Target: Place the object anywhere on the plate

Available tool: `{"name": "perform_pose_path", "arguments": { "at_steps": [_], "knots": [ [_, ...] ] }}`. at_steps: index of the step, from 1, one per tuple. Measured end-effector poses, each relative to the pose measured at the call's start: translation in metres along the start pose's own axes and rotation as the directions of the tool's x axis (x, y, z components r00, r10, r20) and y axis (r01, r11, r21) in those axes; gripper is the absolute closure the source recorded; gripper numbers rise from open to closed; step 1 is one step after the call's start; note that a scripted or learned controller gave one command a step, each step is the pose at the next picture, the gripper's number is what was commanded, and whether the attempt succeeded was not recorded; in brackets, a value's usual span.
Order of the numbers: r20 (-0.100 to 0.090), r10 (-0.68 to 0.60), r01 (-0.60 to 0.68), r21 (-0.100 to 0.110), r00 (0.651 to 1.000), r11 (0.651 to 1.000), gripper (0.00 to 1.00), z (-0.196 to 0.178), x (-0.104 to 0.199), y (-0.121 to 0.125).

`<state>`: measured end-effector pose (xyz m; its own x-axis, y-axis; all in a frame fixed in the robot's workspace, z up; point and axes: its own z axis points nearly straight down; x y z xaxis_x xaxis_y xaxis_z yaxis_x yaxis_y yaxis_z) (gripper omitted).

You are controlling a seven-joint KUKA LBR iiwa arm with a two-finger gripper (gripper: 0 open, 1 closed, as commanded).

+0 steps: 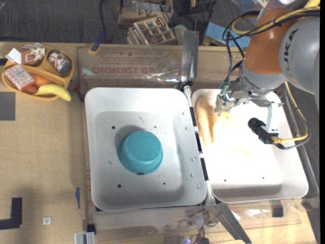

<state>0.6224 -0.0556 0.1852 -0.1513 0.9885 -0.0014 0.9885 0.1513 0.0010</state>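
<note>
Wooden bench (pixel 40 177), seen from above at a slant, bearing two shallow white bins side by side. Nearest the viewer, the left bin (pixel 101 187) holds the teal plate (pixel 141 151), round and slightly left of the bin's centre. The right bin (pixel 254 187) is strongly lit, and its floor is washed out by glare. Against its left wall, toward the far end, lies a pale tan elongated object (pixel 204 118), taken here to be the task's thing; its outline is blurred and its kind cannot be named. Just beside it, to its right and apparently above it, hangs the pincer (pixel 223 103) of the grey arm (pixel 304 50). Whether the pincer is wide or narrow cannot be told, and nothing is seen held in it.

The step in hand is judged to be the grasp. It calls for centring over the object clear of the bin wall, then lifting over the shared rims to the plate.

Farther back, a yellow dish (pixel 20 83) with a banana (pixel 55 91) rests at the bench's left corner.
</note>
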Motion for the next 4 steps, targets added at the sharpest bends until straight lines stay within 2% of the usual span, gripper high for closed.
{"name": "perform_pose_path", "arguments": {
  "at_steps": [1, 2, 3, 4],
  "knots": [
    [0.0, 0.0, 0.0, -0.002, 1.0, 1.0, 1.0, -0.04, -0.001, 0.001],
    [-0.002, -0.389, 0.389, 0.0, 0.921, 0.921, 1.0, -0.045, 0.051, -0.007],
    [-0.001, -0.715, 0.715, -0.001, 0.699, 0.699, 1.0, -0.035, 0.099, 0.002],
    [0.001, -0.929, 0.929, -0.003, 0.369, 0.369, 1.0, -0.03, 0.144, 0.005]
  ]
}}
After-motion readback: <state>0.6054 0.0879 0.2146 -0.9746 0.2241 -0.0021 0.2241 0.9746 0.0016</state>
